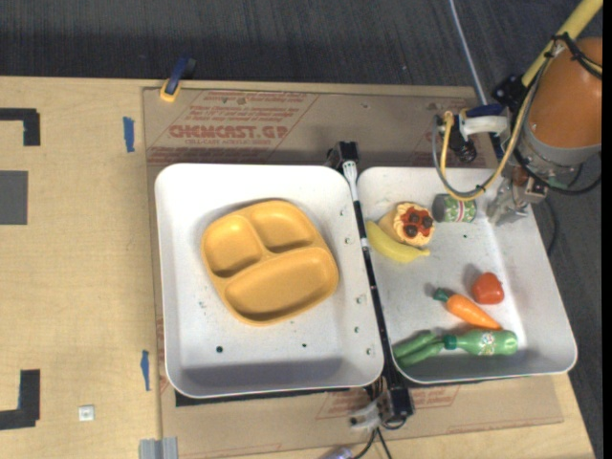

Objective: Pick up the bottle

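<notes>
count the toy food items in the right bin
6: banana and tart at upper left, can beside them, tomato and carrot mid-right, green bottle along the near edge.

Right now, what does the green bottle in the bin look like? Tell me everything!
The bottle is green, plastic-looking, with a lighter label bearing small marks. It lies on its side near the front edge of the right bin, its dark green neck pointing left. The carrot lies just behind it, very close, perhaps touching. The gripper is at the bin's far end, well away.

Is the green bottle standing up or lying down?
Lying down. The green bottle rests lengthwise on the right bin's floor, near the front edge.
</notes>
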{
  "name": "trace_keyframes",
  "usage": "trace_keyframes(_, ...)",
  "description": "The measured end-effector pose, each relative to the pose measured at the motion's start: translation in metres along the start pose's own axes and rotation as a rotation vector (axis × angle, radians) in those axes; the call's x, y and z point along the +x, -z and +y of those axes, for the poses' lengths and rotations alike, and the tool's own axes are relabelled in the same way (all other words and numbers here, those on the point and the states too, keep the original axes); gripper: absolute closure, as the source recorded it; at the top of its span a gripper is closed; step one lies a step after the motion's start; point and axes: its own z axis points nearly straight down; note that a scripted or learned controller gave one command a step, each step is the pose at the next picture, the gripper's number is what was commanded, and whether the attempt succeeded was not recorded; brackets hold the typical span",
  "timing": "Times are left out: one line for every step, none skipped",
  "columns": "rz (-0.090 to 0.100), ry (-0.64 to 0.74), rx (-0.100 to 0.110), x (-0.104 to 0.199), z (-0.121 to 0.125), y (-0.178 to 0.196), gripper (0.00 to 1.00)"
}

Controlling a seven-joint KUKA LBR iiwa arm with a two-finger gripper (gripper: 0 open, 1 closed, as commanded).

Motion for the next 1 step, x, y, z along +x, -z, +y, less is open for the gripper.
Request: trace_keyframes(0.002,0.000,0.004,0.0006,-0.0023,0.0106,1.00)
